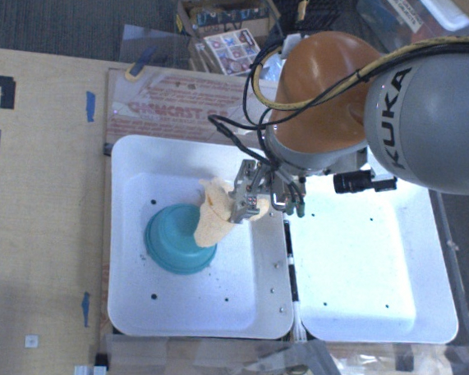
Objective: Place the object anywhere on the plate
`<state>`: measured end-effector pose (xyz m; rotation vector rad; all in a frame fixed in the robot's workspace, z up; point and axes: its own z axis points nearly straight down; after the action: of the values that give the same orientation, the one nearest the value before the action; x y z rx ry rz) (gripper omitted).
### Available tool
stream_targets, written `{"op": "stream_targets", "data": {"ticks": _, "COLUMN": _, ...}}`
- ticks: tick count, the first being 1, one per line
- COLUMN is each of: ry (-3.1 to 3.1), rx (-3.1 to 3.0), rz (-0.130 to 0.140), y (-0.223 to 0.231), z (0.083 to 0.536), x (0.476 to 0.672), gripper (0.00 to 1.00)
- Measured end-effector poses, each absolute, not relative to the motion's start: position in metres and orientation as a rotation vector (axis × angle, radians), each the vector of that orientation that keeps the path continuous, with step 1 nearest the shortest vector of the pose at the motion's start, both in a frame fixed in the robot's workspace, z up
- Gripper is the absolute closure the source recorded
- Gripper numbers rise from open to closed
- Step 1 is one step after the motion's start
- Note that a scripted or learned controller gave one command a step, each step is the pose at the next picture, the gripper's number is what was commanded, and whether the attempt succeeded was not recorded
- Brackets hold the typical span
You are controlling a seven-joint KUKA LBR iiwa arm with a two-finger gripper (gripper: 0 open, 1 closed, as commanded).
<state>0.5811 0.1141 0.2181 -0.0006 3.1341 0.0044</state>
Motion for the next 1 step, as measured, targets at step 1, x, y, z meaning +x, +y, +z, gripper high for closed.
{"op": "stream_targets", "data": {"ticks": 1, "ry": 3.133, "rx": 0.0, "rz": 0.005, "y": 0.1653, "z": 0.2245, "x": 0.5939, "gripper": 1.0}}
